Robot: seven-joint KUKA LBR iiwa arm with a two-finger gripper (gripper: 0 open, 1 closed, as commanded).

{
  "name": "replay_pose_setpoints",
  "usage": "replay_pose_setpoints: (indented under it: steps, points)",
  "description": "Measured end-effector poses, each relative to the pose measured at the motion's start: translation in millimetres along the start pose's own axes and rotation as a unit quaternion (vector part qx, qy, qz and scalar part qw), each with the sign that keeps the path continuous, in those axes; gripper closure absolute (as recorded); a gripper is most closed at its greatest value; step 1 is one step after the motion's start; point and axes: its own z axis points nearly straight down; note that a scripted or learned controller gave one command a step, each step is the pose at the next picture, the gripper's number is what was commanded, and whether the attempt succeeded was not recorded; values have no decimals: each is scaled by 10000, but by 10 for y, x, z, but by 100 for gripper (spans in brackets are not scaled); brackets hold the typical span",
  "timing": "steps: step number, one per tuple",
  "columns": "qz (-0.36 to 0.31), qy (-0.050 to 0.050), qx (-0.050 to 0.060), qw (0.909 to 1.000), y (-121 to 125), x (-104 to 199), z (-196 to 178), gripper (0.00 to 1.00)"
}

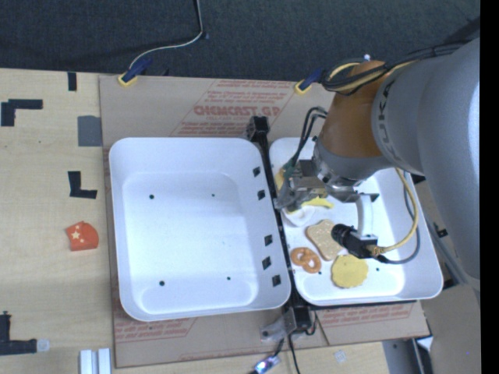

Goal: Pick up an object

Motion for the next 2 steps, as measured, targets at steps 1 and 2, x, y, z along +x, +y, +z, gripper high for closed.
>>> replay_pose_setpoints:
  steps: [1, 2]
  points:
    - [58, -106, 5, 9999, -795, 261, -233, 100]
    - [33, -112, -127, 9999, 73, 614, -1809, 100]
